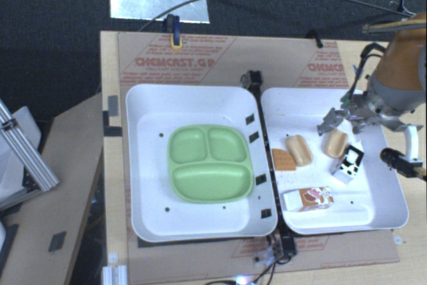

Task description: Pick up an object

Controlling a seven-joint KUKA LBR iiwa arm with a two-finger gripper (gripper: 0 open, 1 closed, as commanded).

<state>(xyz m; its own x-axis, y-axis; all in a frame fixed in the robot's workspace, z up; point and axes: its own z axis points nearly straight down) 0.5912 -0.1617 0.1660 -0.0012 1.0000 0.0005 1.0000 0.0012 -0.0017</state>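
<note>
My gripper [343, 123] hangs open over the upper part of the right bin [390, 210], with the grey and orange arm reaching in from the right edge. Just below its fingertips lies a tan rounded block [335, 143], apart from the fingers. Left of that sit a tan bread roll [299, 149] and a flat orange piece [283, 160]. A black and white box [348, 165] lies below the tan block. A white and red packet [308, 198] rests near the bin's front. Nothing sits between the fingers.
The left bin [143, 210] holds a green divided plate [210, 163]. A black hinge strip [261, 143] runs between the two bins. A black part of the arm [400, 161] juts over the right bin's right rim.
</note>
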